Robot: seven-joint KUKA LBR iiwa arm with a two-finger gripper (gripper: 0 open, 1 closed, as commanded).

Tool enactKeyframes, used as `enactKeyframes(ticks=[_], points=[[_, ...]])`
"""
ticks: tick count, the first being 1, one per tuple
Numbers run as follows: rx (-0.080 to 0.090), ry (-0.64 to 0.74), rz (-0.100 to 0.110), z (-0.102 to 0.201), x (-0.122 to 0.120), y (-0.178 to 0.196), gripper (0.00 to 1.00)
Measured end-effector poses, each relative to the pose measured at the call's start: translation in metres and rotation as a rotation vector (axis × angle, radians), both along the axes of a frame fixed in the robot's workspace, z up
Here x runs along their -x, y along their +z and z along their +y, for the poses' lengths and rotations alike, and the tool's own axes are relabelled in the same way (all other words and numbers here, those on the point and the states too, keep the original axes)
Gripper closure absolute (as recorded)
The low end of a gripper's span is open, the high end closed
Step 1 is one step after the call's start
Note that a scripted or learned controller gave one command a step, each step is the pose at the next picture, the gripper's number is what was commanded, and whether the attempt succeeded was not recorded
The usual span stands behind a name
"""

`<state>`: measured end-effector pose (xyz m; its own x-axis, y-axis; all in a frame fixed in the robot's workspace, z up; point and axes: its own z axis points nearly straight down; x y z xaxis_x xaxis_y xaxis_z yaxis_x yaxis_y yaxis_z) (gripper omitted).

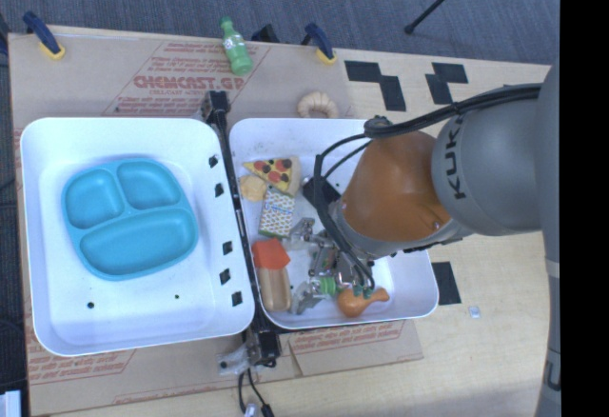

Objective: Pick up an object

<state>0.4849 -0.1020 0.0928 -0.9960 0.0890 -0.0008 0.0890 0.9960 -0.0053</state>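
Grey arm (495,168) with its orange band dominates, reaching into the right bin (419,287). Its gripper (324,268) hangs low among the toys, fingers apart, nothing between them. Approach step: next, descend and close on one item, such as the carrot (360,301) just beside it.

I see my arm (495,168) reaching in from the right, the orange band (395,187) above the wrist turned toward the camera. The gripper (319,268) points down and leftward, low; its metal parts blur together.
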Motion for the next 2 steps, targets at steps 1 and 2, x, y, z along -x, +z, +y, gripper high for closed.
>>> enactKeyframes(ticks=[1, 2], points=[[-0.004, 0.104, 0.000, 0.010, -0.079, -0.001, 0.00], [-0.005, 0.169, 0.003, 0.005, -0.034, -0.001, 0.00]])
